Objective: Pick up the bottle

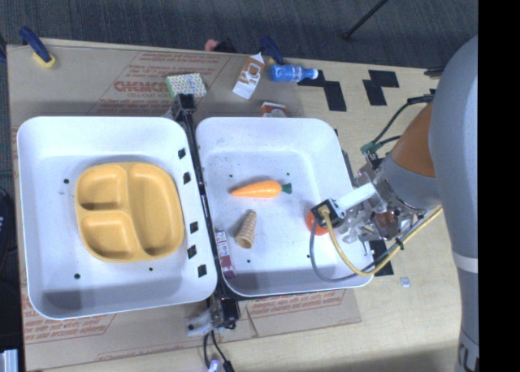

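Observation:
A small blue bottle [286, 73] lies on its side on the bench, just beyond the far rim of the right bin [268, 128]. My gripper [348, 228] hangs low over that bin's right side, well away from the bottle. A red round thing [315, 222] lies right beside the gripper on its left, partly hidden by it. I cannot see anything held in the gripper.
An orange carrot [257, 190] and a tan cone [246, 228] lie mid-bin on the right. A small packet [221, 250] rests at that bin's left wall. The left bin [49, 139] holds a yellow divided plate [130, 209]. Cartons [249, 76] and blue clamps [270, 50] sit near the bottle.

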`<state>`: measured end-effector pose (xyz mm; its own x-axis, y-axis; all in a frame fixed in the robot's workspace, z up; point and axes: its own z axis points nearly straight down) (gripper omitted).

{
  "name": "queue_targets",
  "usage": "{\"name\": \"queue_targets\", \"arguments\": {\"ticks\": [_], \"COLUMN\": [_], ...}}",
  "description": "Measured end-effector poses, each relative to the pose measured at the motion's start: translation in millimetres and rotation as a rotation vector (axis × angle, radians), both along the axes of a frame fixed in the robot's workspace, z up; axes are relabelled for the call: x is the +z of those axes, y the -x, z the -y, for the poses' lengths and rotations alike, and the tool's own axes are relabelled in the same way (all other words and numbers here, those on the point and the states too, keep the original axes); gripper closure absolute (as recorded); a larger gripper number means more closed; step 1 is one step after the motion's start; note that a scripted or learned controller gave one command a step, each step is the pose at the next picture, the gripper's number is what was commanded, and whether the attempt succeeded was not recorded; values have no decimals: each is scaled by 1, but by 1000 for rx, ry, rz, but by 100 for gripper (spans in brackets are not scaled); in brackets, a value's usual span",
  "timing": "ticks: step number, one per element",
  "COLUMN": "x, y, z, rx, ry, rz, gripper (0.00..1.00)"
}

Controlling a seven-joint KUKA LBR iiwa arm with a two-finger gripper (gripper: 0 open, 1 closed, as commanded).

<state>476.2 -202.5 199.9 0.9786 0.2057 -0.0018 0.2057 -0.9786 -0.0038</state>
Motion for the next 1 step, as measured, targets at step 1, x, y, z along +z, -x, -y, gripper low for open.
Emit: {"name": "queue_targets", "arguments": {"ticks": [1], "x": [14], "y": [0], "z": [-28], "rx": [0], "ry": [0], "rz": [0], "gripper": [100]}}
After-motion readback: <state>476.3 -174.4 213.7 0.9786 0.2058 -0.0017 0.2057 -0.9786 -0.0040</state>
